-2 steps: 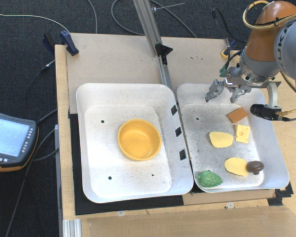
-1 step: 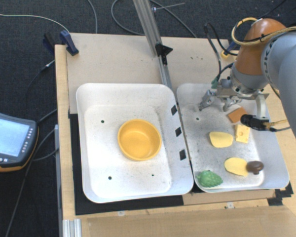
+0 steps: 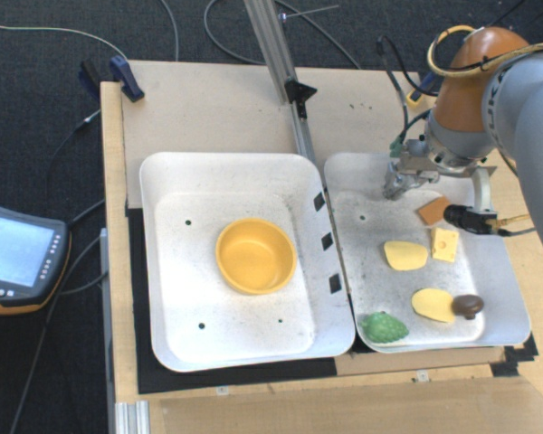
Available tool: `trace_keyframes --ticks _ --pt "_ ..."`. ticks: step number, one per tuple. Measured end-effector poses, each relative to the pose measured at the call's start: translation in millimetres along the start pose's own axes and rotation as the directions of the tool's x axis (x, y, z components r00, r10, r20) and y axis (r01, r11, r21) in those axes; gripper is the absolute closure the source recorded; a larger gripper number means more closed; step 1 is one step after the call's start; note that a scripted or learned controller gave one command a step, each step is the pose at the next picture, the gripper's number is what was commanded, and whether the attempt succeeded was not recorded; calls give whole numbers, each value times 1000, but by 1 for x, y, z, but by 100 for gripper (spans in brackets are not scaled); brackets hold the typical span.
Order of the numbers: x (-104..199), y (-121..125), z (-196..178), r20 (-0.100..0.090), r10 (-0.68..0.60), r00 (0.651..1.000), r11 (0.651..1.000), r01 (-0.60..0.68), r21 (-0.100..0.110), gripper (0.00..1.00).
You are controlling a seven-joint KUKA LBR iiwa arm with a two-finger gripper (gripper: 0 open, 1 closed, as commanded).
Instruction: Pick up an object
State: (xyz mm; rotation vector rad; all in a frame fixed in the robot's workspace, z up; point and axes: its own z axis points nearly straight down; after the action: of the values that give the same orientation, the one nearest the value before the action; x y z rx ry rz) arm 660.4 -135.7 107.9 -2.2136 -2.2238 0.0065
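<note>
Camera view: tan bench (image 3: pixel 208 116), dark carpet floor (image 3: pixel 54 25), claw (image 3: pixel 400 184) over right bin (image 3: pixel 362 242), grip state unclear.

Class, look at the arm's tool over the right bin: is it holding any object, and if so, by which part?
Nothing is held. The tool hangs over a bare patch at the far end of the right bin, apart from the orange-brown piece.

- A shallow yellow plastic bowl (image 3: pixel 255 256) is sitting upright near the middle of the left white bin (image 3: pixel 167 174).
- A pale yellow oval piece (image 3: pixel 404 256) is lying flat at the centre of the right white bin (image 3: pixel 348 170).
- A small yellow cheese-like wedge (image 3: pixel 444 244) is resting just beside it, toward the right edge.
- An orange-brown flat square (image 3: pixel 431 211) is lying above the wedge.
- A second yellow oval piece (image 3: pixel 433 304) is touching a dark brown rounded lump (image 3: pixel 468 306) near the front right corner.
- A green leafy clump (image 3: pixel 383 327) is sitting at the front left corner.
</note>
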Motion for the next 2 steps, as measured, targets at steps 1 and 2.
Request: trace_keyframes --ticks 1,2 --pt "7 9 -55 1 2 1000 1000 -2 -7 100" --pt "3 5 -113 1 3 1000 1000 -3 -7 100"
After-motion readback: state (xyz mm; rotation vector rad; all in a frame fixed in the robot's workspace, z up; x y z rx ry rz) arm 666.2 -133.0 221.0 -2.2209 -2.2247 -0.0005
